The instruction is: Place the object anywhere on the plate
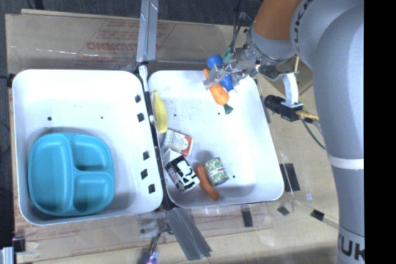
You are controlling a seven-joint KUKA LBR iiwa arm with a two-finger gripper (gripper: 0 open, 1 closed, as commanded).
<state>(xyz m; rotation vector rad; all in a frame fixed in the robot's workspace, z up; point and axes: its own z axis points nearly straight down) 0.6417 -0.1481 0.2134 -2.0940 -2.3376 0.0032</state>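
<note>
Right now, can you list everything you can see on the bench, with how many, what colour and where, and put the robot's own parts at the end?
Bins: two, white, side by side on the bench.
Plate: one, light blue with compartments, near corner of the left bin.
Banana: one, yellow, right bin against its left wall.
Carton: one, white with red, right bin, below the banana.
Box: one, black and white, near left corner of the right bin.
Can: one, green patterned, near edge of the right bin.
Carrot-like piece: one, orange, between box and can.
Carrot toy: one, orange with green tip, far side of the right bin, at the gripper.
Arm: one, grey with orange band, from the right.
Gripper: one, blue-tipped, over the right bin's far side.
</note>
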